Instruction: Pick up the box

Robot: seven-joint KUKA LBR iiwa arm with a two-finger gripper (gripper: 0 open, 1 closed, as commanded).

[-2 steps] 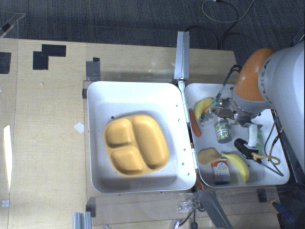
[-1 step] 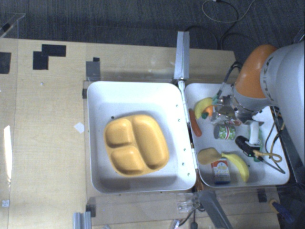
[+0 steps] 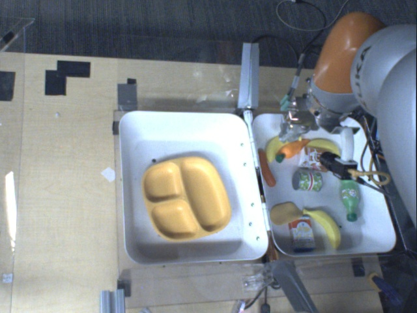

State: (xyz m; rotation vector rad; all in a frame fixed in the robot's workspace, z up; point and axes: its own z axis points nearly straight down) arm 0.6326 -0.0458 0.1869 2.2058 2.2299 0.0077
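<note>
A pale wooden surface (image 3: 58, 194) fills most of the scene, lit evenly from above, with a bright glare streak near its left edge. Black block-shaped markers (image 3: 65, 75) sit on its far left part. Beyond the far edge lies dark grey carpeted floor (image 3: 143, 12), where a thin cable loop (image 3: 301, 13) curls. A grey metal bracket (image 3: 248, 77) stands upright at the far side.

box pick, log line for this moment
arm: over right bin | gripper: at far end | box: near end, untouched | left bin: yellow tray
</note>
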